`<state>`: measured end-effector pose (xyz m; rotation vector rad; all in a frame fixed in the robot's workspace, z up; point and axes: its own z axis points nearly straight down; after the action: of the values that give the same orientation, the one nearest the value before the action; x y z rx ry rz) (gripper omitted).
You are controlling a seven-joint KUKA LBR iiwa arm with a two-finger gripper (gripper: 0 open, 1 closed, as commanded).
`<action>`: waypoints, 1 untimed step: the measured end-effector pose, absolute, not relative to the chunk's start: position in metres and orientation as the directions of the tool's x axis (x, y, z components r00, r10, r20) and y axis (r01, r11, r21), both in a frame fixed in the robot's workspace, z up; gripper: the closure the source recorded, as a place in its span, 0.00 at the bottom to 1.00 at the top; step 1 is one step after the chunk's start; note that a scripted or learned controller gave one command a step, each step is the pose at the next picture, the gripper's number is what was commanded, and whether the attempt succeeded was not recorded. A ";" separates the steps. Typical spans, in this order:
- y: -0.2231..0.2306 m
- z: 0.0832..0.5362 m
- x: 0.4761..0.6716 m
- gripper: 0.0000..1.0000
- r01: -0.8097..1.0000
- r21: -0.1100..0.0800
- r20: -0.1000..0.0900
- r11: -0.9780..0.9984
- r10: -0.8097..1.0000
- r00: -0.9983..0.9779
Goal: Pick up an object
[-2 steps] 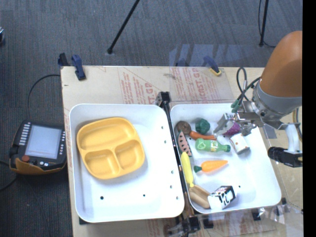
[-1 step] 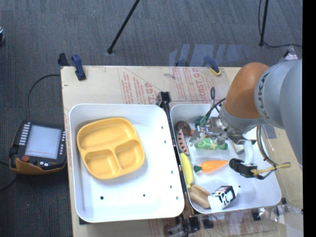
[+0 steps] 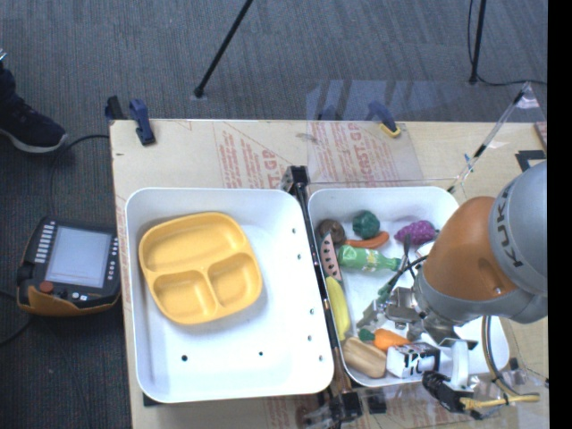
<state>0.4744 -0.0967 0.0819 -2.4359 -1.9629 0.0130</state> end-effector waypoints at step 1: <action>-0.100 0.088 0.474 1.00 0.973 -0.021 0.005 -0.228 0.974 0.228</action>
<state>0.4744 -0.0997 0.0880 -2.4468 -1.9397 0.0146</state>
